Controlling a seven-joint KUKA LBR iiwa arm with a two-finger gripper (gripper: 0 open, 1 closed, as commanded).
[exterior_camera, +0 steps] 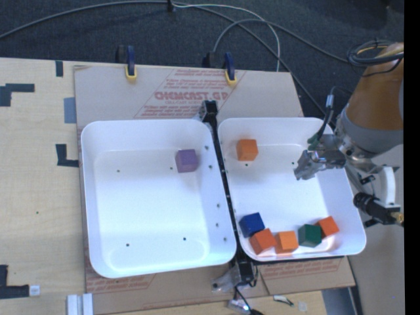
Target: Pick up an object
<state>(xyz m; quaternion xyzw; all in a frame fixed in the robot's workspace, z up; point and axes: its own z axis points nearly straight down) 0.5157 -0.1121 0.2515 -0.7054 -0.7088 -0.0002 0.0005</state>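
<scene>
The 1 readable marking is red print on the brown cardboard sheet (190, 94) that lies under the 2 white bins, on the strip showing past their far rims. The largest line appears to read "CHEMCAST GP" in capital letters, though the last letters are partly covered by a black fitting. Smaller red lines run above and below it, too small to make out. The print faces away from the camera, so it appears upside down.
</scene>
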